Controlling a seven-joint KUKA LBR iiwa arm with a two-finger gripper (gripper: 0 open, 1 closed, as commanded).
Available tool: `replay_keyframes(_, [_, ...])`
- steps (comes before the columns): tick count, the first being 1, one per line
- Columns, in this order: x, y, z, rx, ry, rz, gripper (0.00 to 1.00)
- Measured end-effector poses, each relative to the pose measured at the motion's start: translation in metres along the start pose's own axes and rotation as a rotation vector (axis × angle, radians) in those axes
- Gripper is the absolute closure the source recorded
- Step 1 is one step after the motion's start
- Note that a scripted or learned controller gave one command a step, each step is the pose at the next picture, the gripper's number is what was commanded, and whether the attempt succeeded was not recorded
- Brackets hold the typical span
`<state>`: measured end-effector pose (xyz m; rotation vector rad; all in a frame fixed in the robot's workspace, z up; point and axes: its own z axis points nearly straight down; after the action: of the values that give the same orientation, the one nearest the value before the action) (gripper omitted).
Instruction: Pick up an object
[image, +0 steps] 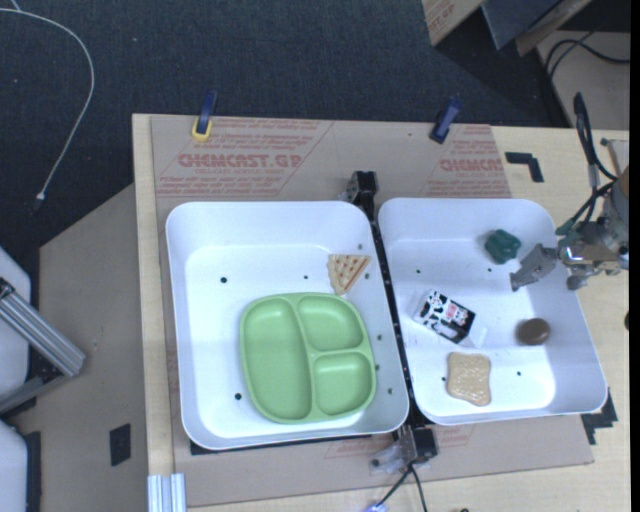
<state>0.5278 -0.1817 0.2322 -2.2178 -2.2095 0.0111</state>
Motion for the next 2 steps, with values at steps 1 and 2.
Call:
replay_keyframes(1, [0.000,0.003,-0.007,-0.013,-0.003,-0.004,0.00])
replay_keyframes(2, [0.010,0.007,0.047,-0.008,-0.001,-0.004,0.00])
